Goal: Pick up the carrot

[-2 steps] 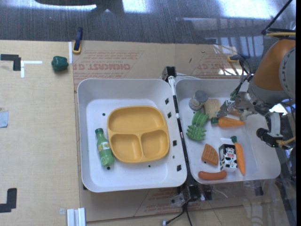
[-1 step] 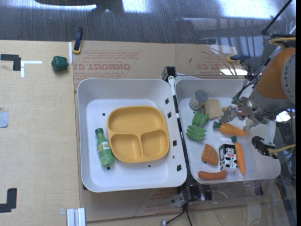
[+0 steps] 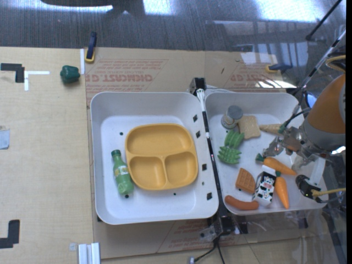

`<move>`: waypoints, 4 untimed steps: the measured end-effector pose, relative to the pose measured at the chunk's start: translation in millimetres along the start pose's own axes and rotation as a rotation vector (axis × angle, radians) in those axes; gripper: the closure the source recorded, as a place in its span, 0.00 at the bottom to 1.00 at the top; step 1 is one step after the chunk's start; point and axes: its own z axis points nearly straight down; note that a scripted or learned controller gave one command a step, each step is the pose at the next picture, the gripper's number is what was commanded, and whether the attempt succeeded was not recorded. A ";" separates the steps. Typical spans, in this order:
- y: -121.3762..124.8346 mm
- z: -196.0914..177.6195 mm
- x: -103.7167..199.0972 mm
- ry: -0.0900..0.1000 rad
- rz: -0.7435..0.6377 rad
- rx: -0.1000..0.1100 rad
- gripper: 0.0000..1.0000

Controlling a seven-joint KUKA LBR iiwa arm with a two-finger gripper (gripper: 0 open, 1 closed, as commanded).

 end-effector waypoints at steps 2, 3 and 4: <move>-58.9 -0.3 10.5 0.000 -0.431 -0.005 0.00; -54.4 -0.4 1.5 -0.001 -0.729 -0.006 0.00; -47.9 -0.8 -10.4 -0.004 -1.166 -0.009 0.00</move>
